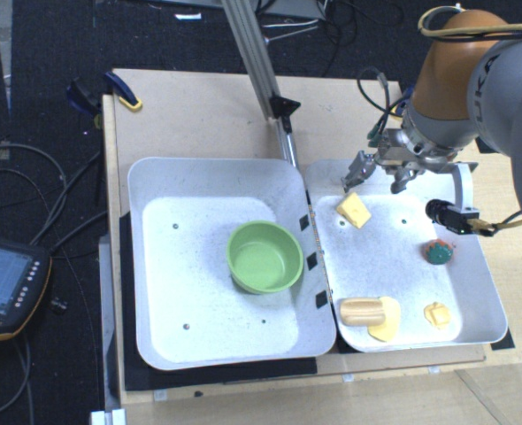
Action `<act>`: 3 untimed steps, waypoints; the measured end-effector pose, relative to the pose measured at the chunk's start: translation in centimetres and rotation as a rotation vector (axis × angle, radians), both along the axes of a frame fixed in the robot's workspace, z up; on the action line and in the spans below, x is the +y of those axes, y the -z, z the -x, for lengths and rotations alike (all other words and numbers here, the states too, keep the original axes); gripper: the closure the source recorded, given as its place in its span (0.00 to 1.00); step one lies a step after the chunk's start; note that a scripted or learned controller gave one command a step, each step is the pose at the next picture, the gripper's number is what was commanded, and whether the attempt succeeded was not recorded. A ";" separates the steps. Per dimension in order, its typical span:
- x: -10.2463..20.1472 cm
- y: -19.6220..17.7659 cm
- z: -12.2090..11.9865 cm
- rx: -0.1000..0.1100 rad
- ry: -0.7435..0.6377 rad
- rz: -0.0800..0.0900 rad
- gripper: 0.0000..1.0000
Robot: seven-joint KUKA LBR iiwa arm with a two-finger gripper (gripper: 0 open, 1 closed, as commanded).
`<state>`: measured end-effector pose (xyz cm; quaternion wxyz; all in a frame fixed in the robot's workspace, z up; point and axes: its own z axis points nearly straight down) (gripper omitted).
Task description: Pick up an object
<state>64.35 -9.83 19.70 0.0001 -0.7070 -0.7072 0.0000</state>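
My gripper [378, 177] hangs over the back of the right bin [473, 282], fingers spread apart with nothing between them. A yellow block [354, 211] lies just below and left of the left finger [358, 172], apart from it. Farther forward in the same bin lie a tan bread-like roll [361, 311] on a yellow piece [386, 328], a small yellow object [436, 314] and a small teal and red object [438, 253]. A green bowl [264, 257] stands in the left bin [168, 317].
A slanted metal pole [257, 56] rises behind the bins, ending at a black clamp near their shared edge. A black cable fitting [447, 212] hangs from the wrist over the right bin. Cables and a handheld pendant [4, 286] lie on the floor at left.
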 end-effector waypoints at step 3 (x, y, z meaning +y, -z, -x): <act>-0.8 8.8 0.5 -0.001 0.000 0.000 1.00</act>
